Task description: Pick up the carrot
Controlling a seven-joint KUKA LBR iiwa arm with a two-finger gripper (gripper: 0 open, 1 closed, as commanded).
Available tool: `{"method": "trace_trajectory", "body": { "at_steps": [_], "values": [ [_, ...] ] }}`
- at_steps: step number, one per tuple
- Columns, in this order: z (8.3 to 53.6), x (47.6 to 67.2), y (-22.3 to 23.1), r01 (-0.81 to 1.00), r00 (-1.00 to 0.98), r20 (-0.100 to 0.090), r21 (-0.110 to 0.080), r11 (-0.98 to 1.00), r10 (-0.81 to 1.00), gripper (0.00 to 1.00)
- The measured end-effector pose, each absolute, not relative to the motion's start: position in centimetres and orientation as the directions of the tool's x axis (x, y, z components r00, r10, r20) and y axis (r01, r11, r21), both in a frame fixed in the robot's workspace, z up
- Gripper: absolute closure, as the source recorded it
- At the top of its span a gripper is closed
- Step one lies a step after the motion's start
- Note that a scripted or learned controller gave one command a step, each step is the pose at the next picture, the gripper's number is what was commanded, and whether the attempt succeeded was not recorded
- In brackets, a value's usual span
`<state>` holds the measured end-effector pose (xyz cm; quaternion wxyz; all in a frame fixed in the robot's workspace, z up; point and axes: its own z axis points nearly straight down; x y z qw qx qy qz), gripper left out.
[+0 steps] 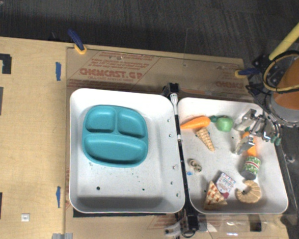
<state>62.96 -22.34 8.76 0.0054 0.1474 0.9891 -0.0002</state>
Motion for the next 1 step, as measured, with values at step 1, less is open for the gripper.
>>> {"method": "trace_trajectory", "body": {
  "at_steps": [1],
  "values": [
    [8.76,62.17,-22.24,0.183,-0.983,-0.007,0.000,0.983,0.183,0.00]
  ]
}}
